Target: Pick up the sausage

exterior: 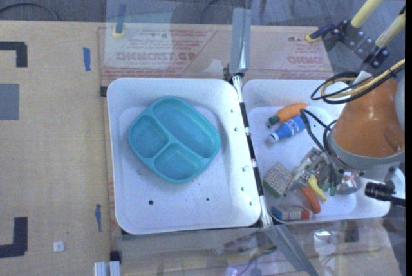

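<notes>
The arm comes in from three o'clock, its orange band above the right bin (pixel 257 101). The claw (pixel 315 173) hangs low over the clutter at about five o'clock in that bin. Whether it is apart or together I cannot tell; cables and the wrist body crowd the tips.

The sausage (pixel 311 196) I take to be the small orange-red piece just at six o'clock of the claw, lying flat on the bin floor at a slant. It looks very near the claw tips, maybe touching, but nothing shows it between them, so I judge it not yet grasped.

Round it lie other things. A tan speckled block (pixel 277 179) sits at nine o'clock of the claw, just beside it. A small box (pixel 293 213) lies near the bin's front wall at seven o'clock. Toward twelve o'clock, well apart, are a carrot (pixel 291 111) and a blue bottle (pixel 287 128), close to each other.

The left bin (pixel 129 210) holds a teal plate (pixel 174 138) with three compartments, which has no part in this job.

As for progress: the approach looks done, with the claw down in the right spot. Left to do are the closing on the sausage and the lift clear of the bin. The tan block so near could get nudged or caught along with it.
</notes>
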`<action>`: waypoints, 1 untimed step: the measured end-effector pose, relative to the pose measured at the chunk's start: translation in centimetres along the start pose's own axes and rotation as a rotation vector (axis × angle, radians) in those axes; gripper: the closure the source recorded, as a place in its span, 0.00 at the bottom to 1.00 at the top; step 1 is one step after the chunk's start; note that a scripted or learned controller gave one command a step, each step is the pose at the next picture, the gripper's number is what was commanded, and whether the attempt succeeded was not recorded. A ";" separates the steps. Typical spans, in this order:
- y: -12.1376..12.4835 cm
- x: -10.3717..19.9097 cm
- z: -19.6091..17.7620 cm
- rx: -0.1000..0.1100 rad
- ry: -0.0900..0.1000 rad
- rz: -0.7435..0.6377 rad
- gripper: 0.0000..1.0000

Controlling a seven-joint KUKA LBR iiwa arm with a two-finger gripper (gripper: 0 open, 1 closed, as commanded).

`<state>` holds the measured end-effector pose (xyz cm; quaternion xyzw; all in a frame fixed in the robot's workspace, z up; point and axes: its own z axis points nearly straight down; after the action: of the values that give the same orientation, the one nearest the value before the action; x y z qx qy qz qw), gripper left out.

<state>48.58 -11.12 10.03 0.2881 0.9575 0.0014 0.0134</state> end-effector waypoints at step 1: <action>5.8 4.2 -8.5 0.002 0.022 -0.383 1.00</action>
<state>48.09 -3.91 18.50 0.1003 0.9949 0.0008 0.0028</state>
